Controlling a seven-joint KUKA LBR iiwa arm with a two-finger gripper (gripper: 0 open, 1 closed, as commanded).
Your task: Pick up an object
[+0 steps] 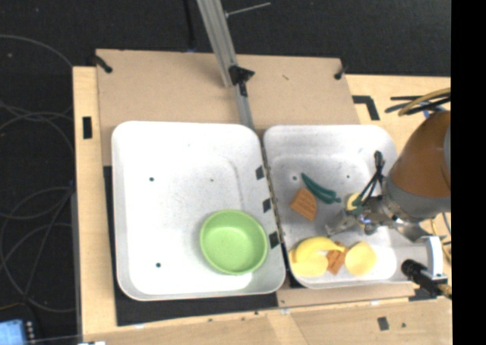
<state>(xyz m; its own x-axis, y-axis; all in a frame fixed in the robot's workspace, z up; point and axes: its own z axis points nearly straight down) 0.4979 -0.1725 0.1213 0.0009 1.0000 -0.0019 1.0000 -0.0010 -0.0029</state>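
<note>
The arm reaches in from the right, and my gripper hangs low inside the right bin, near its right side. Just left of it lie a green curved piece and a tan-orange block. Below the gripper, along the bin's front wall, sit a yellow round object, a small orange piece and a second yellow object. A small yellow-green bit shows right beside the gripper. I cannot make out anything between the fingers.
The left bin holds a green bowl at its front right corner. A metal pole slants in from the top to the divide between the bins. Brown board surrounds both bins.
</note>
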